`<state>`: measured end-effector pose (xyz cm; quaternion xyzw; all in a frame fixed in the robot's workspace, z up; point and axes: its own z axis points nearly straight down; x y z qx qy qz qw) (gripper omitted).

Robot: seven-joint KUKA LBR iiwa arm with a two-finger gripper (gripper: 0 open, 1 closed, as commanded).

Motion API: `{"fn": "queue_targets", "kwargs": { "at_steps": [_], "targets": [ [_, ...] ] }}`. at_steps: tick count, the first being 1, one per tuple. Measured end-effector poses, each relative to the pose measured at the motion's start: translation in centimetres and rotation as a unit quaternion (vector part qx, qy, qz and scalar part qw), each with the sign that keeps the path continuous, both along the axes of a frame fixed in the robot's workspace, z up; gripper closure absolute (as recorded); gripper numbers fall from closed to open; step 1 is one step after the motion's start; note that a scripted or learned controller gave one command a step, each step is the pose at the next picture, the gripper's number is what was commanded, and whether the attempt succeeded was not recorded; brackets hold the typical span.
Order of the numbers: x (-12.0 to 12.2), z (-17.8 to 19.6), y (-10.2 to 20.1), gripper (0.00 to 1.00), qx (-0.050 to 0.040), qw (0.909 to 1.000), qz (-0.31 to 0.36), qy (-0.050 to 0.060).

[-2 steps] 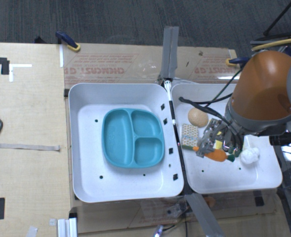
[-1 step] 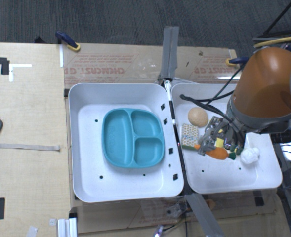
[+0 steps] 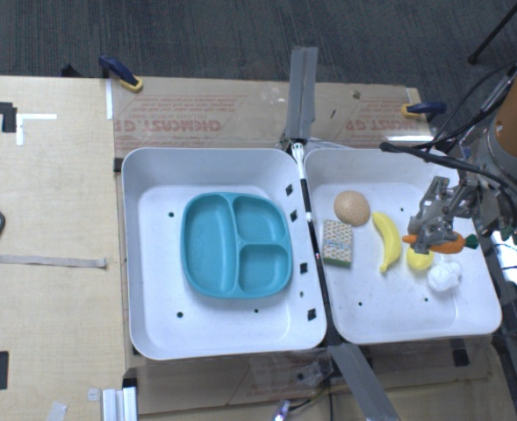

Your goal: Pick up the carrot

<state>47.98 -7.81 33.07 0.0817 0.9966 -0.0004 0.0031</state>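
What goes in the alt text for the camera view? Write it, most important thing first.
The gripper is down over the orange carrot in the right bin, beside a banana, a brown ball, a sponge and a white object. The left bin holds a teal divided tray.

Light was bright and even from above, washing the white bins (image 3: pixel 144 261) nearly flat, with soft, faint shadows under the blue tray (image 3: pixel 237 244). A patch of glare showed on the bench's right edge. The picture was slightly soft, with fine detail grainy
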Motion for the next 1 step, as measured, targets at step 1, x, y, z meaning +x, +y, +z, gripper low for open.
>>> {"fn": "queue_targets", "kwargs": {
  "at_steps": [1],
  "targets": [
    [-0.13, -13.54, -0.89, 1.0, 0.0006, 0.9998, 0.019, 0.003]
  ]
}}
